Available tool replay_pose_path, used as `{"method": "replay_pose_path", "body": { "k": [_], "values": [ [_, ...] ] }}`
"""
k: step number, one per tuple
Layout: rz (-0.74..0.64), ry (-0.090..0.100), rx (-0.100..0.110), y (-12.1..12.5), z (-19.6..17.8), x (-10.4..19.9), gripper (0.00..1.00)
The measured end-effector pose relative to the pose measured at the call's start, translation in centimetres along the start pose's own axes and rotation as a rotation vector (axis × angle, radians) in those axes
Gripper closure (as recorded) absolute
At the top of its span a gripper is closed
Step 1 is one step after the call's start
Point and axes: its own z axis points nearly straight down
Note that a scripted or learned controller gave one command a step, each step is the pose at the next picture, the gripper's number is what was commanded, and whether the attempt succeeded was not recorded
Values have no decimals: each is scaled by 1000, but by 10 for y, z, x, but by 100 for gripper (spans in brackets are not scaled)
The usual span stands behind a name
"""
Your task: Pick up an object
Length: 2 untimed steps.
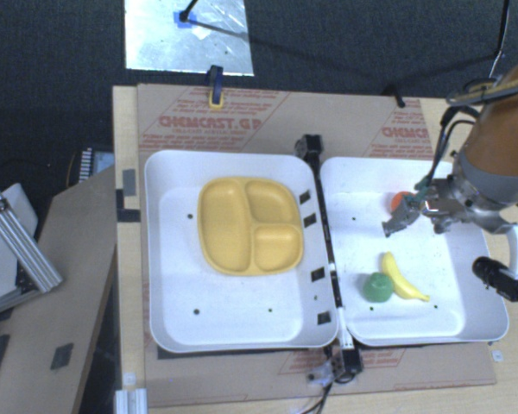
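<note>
One banana (403,279), one green fruit (379,286), one yellow tray (249,225), two bins (177,317)

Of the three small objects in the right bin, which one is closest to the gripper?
The orange-red object, right beside the gripper near the bin's far side. The banana and the green ball lie together nearer the front edge.

Count at this frame: two white bins, left bin (168,257) and right bin (475,317), side by side. One yellow divided plate (249,225), three compartments, sat in the left bin. Right of that plate, in the other bin: one banana (402,279), one green round fruit (379,286) touching the banana, one orange-red object (399,201) partly hidden, type unclear. One clamp (215,87) stood beyond the plate on the worktop edge. Loose items total: three.
</note>
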Motion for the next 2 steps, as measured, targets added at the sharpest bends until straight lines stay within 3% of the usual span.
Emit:
{"method": "replay_pose_path", "body": {
  "k": [1, 2],
  "values": [
    [-2, -1, -12, 2, -5, 0, 0],
    [1, 0, -7, 4, 37, -1, 0]
  ]
}}
